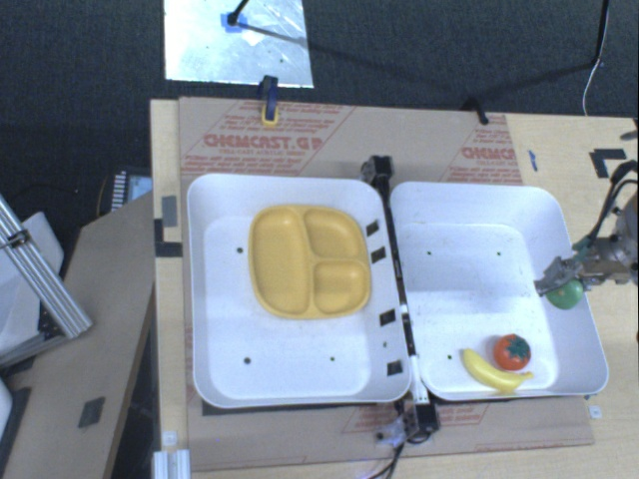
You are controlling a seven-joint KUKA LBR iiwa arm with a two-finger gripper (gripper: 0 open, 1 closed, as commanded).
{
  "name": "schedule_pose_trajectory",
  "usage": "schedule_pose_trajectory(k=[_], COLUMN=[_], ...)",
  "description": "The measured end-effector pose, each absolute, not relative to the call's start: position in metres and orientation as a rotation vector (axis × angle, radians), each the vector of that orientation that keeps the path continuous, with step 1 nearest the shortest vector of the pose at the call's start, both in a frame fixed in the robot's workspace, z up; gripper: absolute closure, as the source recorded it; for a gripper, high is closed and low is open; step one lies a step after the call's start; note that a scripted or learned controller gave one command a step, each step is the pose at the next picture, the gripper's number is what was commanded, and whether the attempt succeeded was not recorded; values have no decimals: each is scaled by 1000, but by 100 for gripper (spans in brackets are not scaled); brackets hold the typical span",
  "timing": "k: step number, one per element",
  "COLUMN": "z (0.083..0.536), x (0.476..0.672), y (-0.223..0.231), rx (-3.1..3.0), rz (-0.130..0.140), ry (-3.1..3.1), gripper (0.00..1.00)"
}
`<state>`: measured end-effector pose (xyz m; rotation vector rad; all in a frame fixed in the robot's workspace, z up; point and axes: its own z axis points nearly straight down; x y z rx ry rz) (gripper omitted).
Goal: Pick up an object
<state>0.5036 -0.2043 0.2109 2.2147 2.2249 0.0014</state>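
My gripper [561,283] hangs over the right rim of the right bin [469,218], reaching in from the right. A small green round object [568,296] sits between its fingertips, and the fingers look shut on it. A red tomato-like toy [511,351] and a yellow banana [493,372] lie together in the right bin's front right corner, well below the gripper in the view.
The left bin [225,367] holds a yellow divided plate [308,260] in its middle. A black divider strip with clips [391,277] runs between the bins. The bench's cardboard surface [329,138] surrounds both bins.
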Motion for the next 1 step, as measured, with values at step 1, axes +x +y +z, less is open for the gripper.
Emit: schedule_pose_trajectory(k=[1], z=[212], x=[520], y=[-143], rx=[2209], rz=[4], ry=[2233], gripper=[100])
